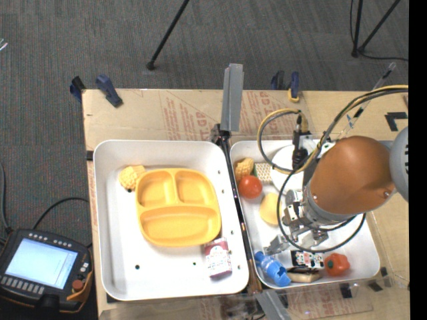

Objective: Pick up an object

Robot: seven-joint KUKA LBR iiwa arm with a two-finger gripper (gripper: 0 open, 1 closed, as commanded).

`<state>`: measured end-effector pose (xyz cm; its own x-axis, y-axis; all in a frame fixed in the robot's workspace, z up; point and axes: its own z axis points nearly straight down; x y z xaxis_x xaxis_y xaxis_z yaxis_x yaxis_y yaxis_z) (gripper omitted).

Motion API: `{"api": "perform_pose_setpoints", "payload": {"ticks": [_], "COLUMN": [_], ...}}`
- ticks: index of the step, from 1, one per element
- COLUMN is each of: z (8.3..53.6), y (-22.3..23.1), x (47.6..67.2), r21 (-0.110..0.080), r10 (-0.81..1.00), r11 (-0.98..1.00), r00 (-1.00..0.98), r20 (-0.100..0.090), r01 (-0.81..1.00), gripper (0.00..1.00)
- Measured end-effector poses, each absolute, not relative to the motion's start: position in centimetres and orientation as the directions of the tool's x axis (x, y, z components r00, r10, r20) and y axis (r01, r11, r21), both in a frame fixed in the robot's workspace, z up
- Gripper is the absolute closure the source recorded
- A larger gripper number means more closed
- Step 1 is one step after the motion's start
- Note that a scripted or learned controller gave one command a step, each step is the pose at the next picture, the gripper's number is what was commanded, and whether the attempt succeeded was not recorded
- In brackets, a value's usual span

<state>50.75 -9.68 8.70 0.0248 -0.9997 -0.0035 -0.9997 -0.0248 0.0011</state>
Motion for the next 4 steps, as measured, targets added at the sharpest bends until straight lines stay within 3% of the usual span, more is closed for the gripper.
{"api": "perform_pose_setpoints", "payload": {"ticks": [1,2,3,4], "z": [13.9,8.3,12.2,8.3], "y": [-9.1,-9.8,-17.3,-8.8], "x": [55.0,58.7,62.0,59.3], "r21": [-0.001,0.007,-0.003,0.006], "r10": [-0.964,-0.975,-0.821,-0.841], "r11": [-0.267,-0.224,-0.571,-0.541], "r00": [0.267,0.224,0.571,0.540], "r20": [-0.006,-0.010,-0.004,-0.014], "r01": [-0.964,-0.975,-0.821,-0.841], "gripper": [0.00,0.00,0.00,0.00]}}
